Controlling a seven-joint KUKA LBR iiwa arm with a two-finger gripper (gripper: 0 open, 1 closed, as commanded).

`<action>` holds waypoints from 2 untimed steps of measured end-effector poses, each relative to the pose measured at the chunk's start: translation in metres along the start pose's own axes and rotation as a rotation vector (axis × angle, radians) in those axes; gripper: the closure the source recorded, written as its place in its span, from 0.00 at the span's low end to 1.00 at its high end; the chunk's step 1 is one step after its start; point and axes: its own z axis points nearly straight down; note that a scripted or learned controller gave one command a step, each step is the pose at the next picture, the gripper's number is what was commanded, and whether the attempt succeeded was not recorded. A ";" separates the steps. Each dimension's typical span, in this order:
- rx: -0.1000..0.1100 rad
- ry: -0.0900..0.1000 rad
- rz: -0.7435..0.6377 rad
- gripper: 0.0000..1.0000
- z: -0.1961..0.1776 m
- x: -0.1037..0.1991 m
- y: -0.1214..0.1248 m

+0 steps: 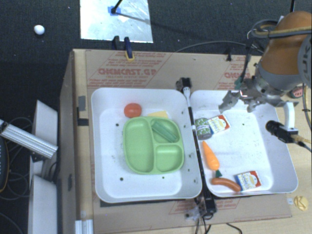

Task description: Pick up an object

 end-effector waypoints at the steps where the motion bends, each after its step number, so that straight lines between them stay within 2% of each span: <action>1: 0.000 -0.001 0.003 0.00 0.137 -0.036 0.013; 2: -0.013 -0.002 -0.001 0.00 0.146 -0.028 0.077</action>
